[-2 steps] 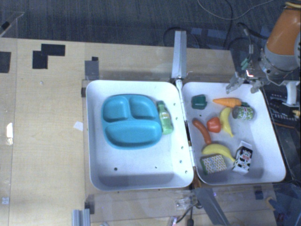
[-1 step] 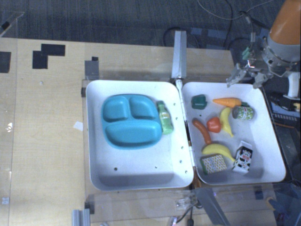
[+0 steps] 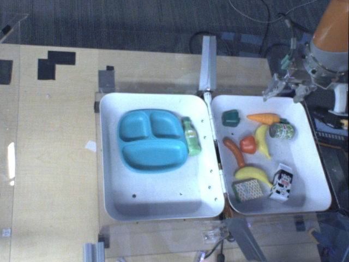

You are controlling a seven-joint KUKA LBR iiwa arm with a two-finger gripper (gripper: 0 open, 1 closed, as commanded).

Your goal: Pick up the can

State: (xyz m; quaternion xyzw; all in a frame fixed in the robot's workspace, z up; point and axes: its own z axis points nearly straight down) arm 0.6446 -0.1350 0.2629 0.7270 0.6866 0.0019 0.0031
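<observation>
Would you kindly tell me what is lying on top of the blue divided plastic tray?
A green translucent bottle lies along the blue divided plastic tray's right edge, covering that rim.

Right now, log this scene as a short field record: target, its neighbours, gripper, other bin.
target: can, lying on its side near the right bin's far right wall
neighbours: carrot just beyond it, banana at its left
gripper: gripper over the right bin's far rim, apart from the can, holding nothing
other bin: left bin holds a blue divided tray with a green bottle at its right edge
task state: can not yet picked up
</observation>
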